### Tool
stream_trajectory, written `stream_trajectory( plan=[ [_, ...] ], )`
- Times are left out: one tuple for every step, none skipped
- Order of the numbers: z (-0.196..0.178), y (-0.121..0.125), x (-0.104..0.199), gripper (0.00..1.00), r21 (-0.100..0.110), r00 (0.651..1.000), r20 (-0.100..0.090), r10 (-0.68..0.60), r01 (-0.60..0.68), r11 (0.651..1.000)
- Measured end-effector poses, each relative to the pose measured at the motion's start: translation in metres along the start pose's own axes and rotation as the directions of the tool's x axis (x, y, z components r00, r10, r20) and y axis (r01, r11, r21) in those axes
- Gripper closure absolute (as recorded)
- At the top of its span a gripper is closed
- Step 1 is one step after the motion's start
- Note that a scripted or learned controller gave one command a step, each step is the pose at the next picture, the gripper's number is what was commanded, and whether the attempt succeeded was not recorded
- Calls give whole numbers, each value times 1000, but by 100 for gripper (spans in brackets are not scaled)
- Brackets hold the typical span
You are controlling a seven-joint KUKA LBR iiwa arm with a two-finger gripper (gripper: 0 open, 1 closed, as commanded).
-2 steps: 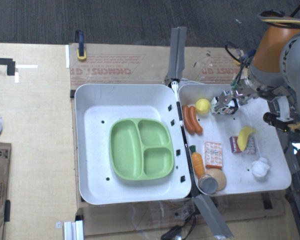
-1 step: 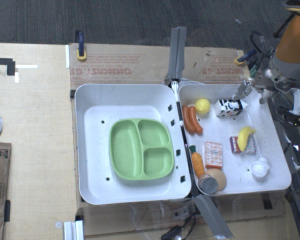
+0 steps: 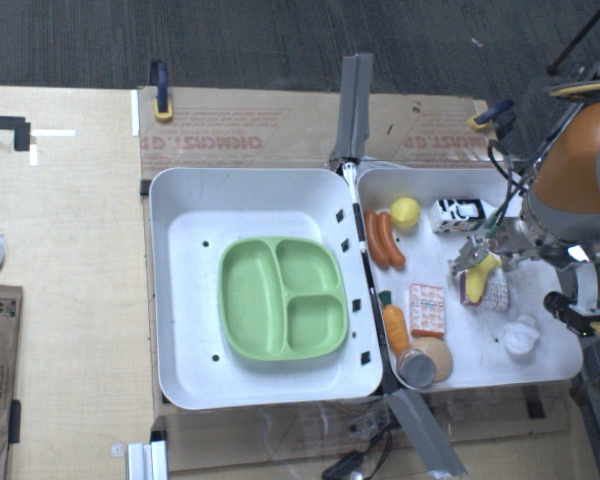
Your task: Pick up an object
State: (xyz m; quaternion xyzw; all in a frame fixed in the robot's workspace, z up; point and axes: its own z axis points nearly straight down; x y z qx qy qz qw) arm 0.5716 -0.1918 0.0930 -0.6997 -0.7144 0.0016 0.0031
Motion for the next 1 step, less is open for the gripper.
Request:
stream_trajectory(
  plan=[
    [-5,0,-1,100,5,1000,-2,3,-3,1000]
  ],
)
